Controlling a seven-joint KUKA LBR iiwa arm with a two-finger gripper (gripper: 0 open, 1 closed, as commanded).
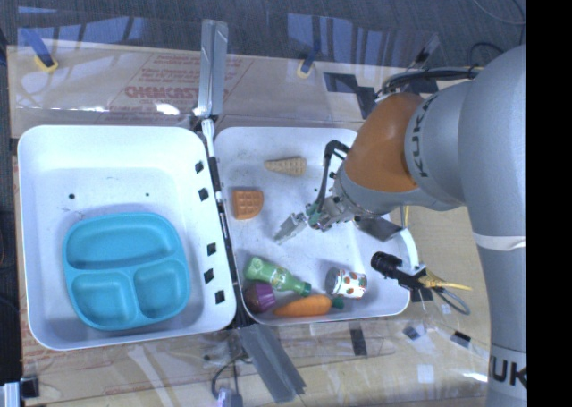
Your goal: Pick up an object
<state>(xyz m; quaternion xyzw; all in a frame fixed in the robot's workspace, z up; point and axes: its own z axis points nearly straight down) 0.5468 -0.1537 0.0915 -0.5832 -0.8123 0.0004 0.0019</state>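
I'm hovering gripper point(290, 227) low over bare floor of right bin point(234, 141), near waffle point(248, 203); fingers looking spread, gripping nothing, probably lining up grab.

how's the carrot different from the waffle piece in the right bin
The carrot is long, smooth and bright orange; the waffle piece is squarish, ridged and paler. The carrot lies against the front wall beside other toys; the waffle piece lies alone near the left wall. Both rest in the right bin.

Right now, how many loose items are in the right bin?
6: cone at the far side, waffle near the divider, green bottle, purple piece, carrot and small can along the near edge. The arm may hide more.
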